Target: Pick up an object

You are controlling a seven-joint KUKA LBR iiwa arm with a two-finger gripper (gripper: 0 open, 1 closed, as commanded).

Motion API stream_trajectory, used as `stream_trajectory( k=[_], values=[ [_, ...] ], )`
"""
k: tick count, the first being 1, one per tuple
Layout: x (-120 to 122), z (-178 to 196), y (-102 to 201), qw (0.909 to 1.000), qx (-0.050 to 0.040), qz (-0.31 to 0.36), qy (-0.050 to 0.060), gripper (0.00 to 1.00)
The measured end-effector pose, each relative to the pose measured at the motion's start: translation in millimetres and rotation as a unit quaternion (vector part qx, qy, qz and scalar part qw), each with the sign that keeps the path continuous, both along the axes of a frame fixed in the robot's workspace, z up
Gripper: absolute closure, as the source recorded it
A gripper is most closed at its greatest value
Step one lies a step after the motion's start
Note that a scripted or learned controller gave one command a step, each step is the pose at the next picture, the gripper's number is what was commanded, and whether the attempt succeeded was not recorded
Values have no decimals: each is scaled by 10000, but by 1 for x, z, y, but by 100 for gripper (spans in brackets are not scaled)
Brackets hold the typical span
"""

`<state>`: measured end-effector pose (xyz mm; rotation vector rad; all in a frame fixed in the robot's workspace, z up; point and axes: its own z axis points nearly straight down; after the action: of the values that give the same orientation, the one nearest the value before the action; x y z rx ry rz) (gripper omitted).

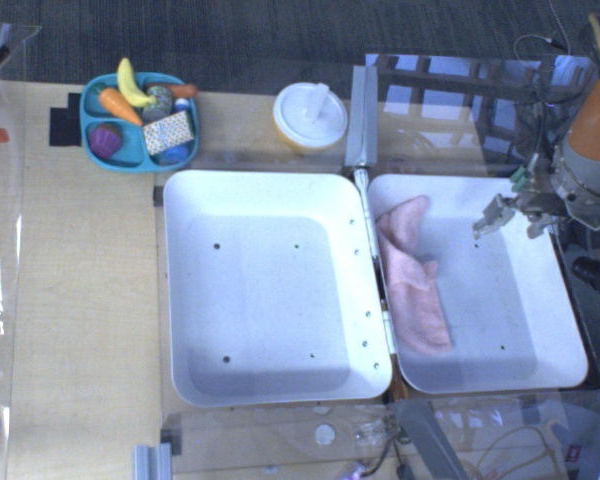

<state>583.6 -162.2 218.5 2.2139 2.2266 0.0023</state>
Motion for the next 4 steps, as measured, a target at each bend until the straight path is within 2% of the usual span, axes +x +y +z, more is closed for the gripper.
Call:
stream_trajectory(
  k=[1, 2, 3, 4],
  values=[
    [56, -123, 35, 9922, -6, 1245, -7, 0],
    [-14, -128, 63, 9936, -14, 1128, -48, 0],
    [85, -130, 60, 9851, 1, 1720, 31, 0],
    [29, -128, 37, 9636, -9, 2673, -11, 0]
  ],
)
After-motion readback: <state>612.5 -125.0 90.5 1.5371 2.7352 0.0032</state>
